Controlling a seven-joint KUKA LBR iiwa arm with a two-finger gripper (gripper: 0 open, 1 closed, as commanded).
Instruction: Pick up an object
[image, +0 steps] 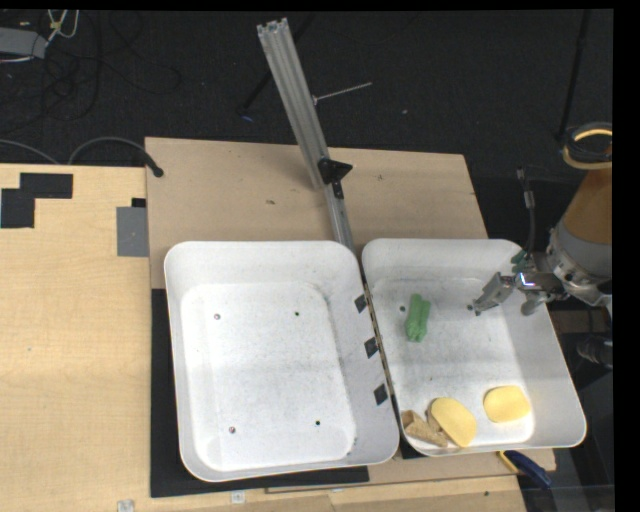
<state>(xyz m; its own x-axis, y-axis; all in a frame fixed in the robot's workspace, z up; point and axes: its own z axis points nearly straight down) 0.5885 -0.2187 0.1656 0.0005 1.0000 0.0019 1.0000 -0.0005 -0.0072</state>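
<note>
At the lower right of the frame, nearest the camera, three candidates for a pick sit along the front edge of the right bin (560, 400): a tan, crumbly-looking piece (424, 430) pressed into the front-left corner, a yellow oval object (455, 420) touching it, and a second yellow rounded object (507, 404) just beside, apart from both. Farther back, near the middle left of the same bin, a small green object (417, 318) lies alone on bare white floor, close to the divider where the two bins meet. Judged from this layout, the green piece or the free-standing yellow one offers the cleanest grasp; the pair in the corner are crowded against the wall and each other, so a descent there risks a finger landing on the rim or nudging a neighbour. A good attempt would centre over one isolated item, align the fingers across its narrow side, and lower straight down. At the right edge of the frame the end effector (500, 292) hangs over the rear right part of the bin, well apart from every object, its fingers appearing spread and grasping nothing. The left bin (260, 350) lies alongside on the surface (70, 330), and a metal rail (300, 120) slants away at the top.
</note>
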